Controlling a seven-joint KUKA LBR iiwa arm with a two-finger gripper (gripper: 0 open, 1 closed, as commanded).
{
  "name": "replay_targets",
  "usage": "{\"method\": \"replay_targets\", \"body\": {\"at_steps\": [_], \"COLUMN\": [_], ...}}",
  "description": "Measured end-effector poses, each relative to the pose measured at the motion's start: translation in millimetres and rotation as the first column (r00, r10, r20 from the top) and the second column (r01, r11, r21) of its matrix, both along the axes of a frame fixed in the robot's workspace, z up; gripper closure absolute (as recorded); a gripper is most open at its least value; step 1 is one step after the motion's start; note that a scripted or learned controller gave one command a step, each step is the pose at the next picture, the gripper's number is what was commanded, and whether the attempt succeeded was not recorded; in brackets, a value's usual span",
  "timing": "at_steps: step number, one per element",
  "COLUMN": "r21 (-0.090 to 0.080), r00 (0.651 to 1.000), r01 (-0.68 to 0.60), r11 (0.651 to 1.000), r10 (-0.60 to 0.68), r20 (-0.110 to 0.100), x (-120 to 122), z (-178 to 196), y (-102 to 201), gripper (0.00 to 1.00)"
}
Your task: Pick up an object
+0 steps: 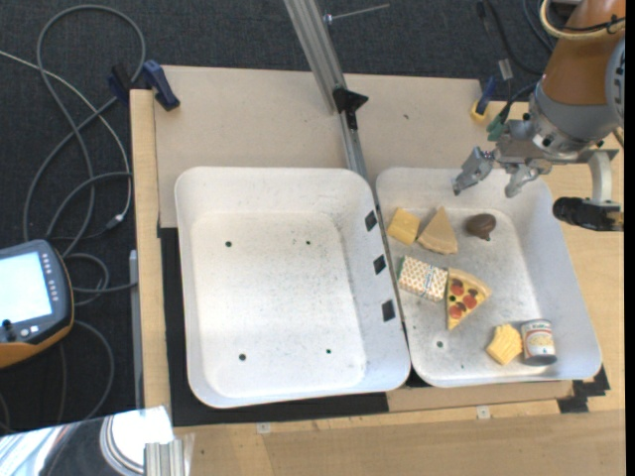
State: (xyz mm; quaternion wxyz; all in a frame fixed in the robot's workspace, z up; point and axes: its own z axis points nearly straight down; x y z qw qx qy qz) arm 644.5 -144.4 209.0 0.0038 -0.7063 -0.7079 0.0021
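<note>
My gripper (495, 179) hangs open over the back edge of the right bin (571, 296), with nothing between its fingers. Just below it a dark brown lump (481, 226) lies in the bin. Left of the lump are a tan wedge (439, 234) and a yellow cheese block (403, 226). Further forward lie a patterned cracker (425, 279), a pizza slice (463, 298), a yellow block (504, 344) and a small can (539, 342).
The left bin (278, 286) sits beside the right one. A metal pole (316, 43) slants across the bench's back to the gap between the bins. A blue clamp (159, 82) grips the back left corner. Cables and a pendant (30, 300) lie off the bench's left.
</note>
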Motion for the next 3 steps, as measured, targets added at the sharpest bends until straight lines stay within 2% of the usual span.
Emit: {"method": "replay_targets", "body": {"at_steps": [2, 3], "r21": [0.001, -0.001], "r00": [1.000, 1.000], "r01": [0.001, 0.002], "r11": [1.000, 1.000], "r10": [-0.001, -0.002], "r20": [0.001, 0.008], "x": [-5.2, -3.4], "z": [-113.1, -98.3], "y": [9.1, 8.7], "gripper": [0.00, 1.00]}}
